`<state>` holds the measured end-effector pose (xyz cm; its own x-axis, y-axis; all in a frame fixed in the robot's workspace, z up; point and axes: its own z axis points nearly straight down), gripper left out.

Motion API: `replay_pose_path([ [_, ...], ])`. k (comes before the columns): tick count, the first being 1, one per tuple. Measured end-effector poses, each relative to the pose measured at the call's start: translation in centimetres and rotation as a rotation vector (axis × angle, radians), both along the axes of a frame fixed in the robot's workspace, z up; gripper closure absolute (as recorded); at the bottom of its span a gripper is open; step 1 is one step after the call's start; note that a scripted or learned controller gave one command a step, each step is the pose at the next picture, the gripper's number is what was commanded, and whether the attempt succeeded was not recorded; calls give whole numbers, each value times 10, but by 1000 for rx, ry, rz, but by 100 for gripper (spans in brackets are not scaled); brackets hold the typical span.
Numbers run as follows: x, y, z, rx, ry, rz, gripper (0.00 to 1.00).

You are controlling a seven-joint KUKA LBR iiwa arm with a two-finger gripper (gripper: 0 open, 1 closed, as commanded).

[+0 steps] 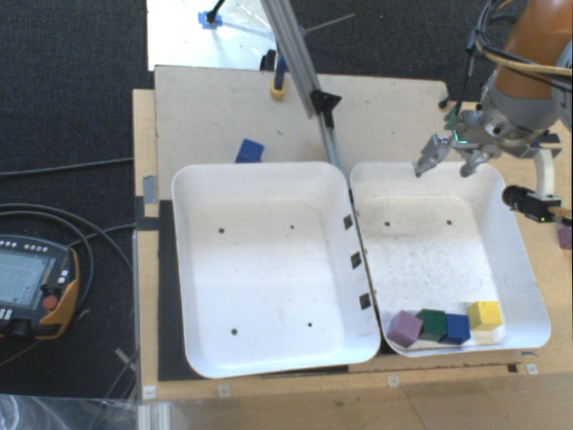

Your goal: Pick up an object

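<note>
- Gripper point(450, 159): poised over the far right corner of the right bin point(506, 240), fingers spread apart, nothing between them
- Arm: grey with an orange band point(537, 34), entering from the right of the view
- Objects: a cluster along the near edge of the right bin, well apart from the gripper
- Purple block point(405, 327): leftmost of the cluster, tilted
- Green block point(433, 322): just beside the purple one
- Blue block point(457, 329): touching the green block
- Yellow block point(484, 315): at the right end, resting on a pale piece
- Left bin point(192, 267): adjoins the right bin
- Blue cube point(250, 151): on the bench beyond the left bin
- Control pendant point(31, 285): at the left edge
</note>
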<state>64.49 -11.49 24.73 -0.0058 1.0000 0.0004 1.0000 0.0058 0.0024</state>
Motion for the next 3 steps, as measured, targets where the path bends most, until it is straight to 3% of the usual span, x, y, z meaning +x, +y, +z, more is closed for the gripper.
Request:
replay_pose_path([
  [1,-8,-16,19,-2,-3,-5,0],
  [2,-76,19,-73,3,12,-4,0],
  [3,-71,17,-57,0,-4,-4,100],
])
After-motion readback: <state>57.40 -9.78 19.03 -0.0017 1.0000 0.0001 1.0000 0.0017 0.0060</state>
